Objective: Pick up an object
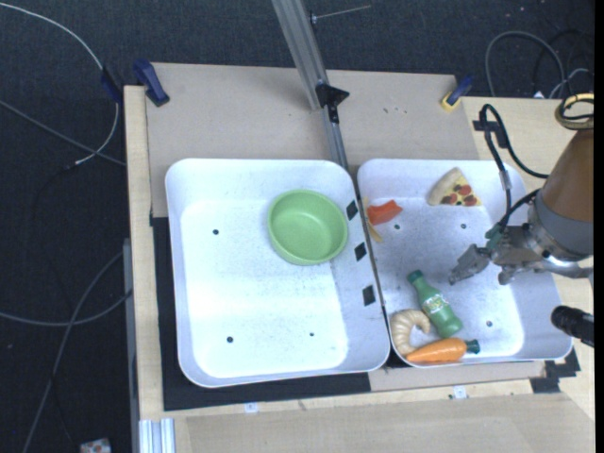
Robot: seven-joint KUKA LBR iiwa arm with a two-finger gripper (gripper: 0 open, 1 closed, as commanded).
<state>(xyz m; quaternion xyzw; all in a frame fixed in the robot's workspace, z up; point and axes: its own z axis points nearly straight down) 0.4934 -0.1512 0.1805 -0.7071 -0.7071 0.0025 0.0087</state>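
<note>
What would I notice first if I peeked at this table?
Probably the bright green bowl, alone in the left bin. Next, the toys in the right bin: a pizza slice at the far side, and a green bottle and carrot at the near side. The end effector hangs above that bin.

The arm runs off the frame at three o'clock, so nothing above its orange band can be seen. The gripper is small and dark against the right bin; whether its fingers are spread or closed cannot be told. The arm covers that bin's three o'clock rim. The metal pole is cut off at twelve o'clock.
</note>
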